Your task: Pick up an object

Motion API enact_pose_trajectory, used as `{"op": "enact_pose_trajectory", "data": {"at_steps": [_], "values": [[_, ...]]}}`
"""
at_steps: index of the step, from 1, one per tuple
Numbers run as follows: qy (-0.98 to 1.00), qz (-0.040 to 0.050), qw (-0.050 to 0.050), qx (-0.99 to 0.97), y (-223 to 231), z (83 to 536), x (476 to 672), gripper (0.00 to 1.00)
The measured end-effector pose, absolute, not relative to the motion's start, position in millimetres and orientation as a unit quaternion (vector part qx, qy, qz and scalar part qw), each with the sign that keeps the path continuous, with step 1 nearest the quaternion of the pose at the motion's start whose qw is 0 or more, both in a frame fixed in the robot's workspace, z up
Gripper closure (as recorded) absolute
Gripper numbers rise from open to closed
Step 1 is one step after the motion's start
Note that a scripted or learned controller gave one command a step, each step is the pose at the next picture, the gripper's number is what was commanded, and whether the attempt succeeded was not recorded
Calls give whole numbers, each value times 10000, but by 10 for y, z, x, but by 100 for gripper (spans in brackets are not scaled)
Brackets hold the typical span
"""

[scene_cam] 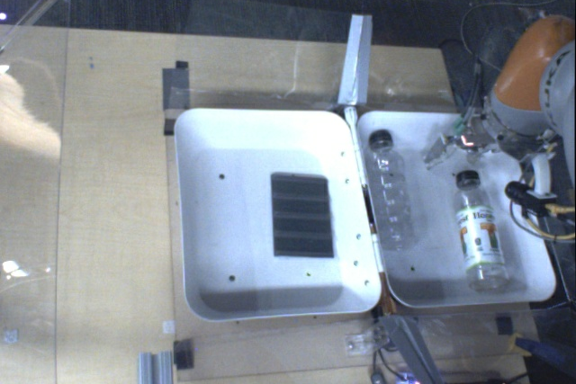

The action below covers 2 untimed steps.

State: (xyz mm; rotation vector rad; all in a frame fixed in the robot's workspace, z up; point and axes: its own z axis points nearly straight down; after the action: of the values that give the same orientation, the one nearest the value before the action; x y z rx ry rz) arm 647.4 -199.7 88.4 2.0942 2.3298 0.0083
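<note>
The tool (450, 147) hangs at the upper right of the frame, over the right-hand shallow white bin (423, 290), its small metal fingers seemingly parted with nothing between them. Just below it in the picture lies the clear plastic bottle with a black cap and an orange-and-green label (477, 234), long axis running top to bottom, cap end nearest the tool. Further left, along that bin's left wall, lies a second clear, unlabelled bottle with a black cap (390, 191), parallel. The left white bin (207, 220) carries a dark ribbed rectangular block (302, 214).

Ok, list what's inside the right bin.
In the right bin lie two clear bottles: an unlabelled bottle by the left wall, and a labelled bottle. The arm covers its upper-right corner.
</note>
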Motion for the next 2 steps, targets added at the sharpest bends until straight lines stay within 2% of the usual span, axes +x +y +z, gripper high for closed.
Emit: {"op": "enact_pose_trajectory", "data": {"at_steps": [1, 2], "values": [[7648, 26, 43, 6443, -2053, 884, 5910, 0], [7654, 50, 70, 6435, -2042, 1008, 5936, 100]]}}
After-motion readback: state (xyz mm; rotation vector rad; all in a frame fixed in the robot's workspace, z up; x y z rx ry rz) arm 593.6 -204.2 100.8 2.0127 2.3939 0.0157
